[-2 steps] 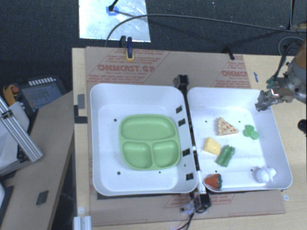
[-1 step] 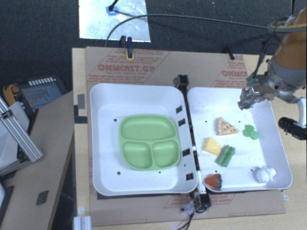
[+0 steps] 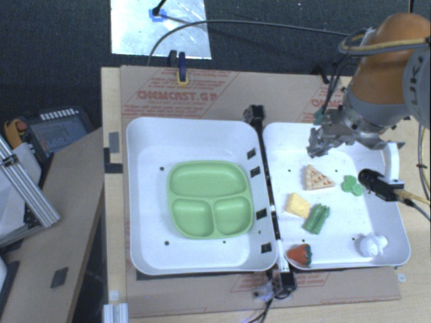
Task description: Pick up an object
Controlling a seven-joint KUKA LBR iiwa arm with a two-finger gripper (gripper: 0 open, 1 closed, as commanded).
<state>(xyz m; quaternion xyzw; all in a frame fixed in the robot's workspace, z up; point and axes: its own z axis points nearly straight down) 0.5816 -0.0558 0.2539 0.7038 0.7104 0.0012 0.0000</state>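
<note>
Just below the pincer (image 3: 318,147), whose finger state cannot be told, lies the pizza slice (image 3: 317,178) flat in the right bin (image 3: 337,254), the arm apparently poised above it as the nearest grasp target.

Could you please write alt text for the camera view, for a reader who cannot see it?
A grey and orange robot arm holds its pincer over the right white bin, just above a toy pizza slice lying with a yellow block, green vegetables and a strawberry. The left white bin holds a green divided plate.
</note>
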